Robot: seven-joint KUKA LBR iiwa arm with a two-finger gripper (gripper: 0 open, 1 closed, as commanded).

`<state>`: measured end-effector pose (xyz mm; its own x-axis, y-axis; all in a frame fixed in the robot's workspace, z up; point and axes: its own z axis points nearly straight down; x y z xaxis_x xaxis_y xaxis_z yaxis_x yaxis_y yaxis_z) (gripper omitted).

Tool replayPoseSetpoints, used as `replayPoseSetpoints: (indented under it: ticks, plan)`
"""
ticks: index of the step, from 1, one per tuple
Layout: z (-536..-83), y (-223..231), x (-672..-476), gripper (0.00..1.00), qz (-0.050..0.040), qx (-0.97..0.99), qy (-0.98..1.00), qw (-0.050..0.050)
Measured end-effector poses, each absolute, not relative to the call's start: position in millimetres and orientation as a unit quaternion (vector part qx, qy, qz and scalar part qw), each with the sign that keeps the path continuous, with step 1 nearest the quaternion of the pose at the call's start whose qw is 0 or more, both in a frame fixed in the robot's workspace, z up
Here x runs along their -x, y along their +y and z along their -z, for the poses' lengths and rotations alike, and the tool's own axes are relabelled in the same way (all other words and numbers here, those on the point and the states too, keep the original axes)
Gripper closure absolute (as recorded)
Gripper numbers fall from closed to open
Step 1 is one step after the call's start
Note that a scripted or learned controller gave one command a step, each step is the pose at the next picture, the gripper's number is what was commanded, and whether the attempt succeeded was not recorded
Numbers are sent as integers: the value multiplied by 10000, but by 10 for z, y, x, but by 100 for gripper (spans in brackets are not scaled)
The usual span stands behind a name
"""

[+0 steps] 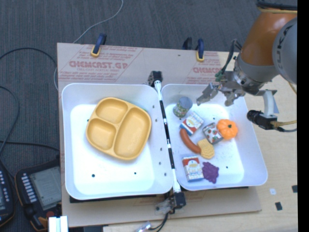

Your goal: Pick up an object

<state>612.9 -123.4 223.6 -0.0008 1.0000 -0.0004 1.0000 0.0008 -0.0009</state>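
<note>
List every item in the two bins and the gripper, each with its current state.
Gripper: open, holding nothing, above the right bin.
Yellow plate: flat in the left bin.
Can: tilted.
Hot dog: lying flat.
Pumpkin: upright.
Grapes: lying beside the small box.

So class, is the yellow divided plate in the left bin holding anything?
Empty: all three compartments of the yellow plate show bare.

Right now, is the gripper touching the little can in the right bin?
Apart. The camera view shows the gripper open above the right bin, with bare white bin floor between its nearer finger and the can.
</note>
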Motion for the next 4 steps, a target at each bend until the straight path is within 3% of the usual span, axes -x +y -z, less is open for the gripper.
replayPoseSetpoints:
  ticks: [1, 2, 3, 4]
  plan:
    - [-882, -1112, -6094, 0, 10, 7067, -7075, -20]
    - [-991, -1109, -6105, 100, 25, 7069, -7073, -32]
    - [-2037, -788, -5559, 100, 5, 7068, -7074, -9]
    - [-2126, -788, -5560, 100, 1, 7070, -7072, -7]
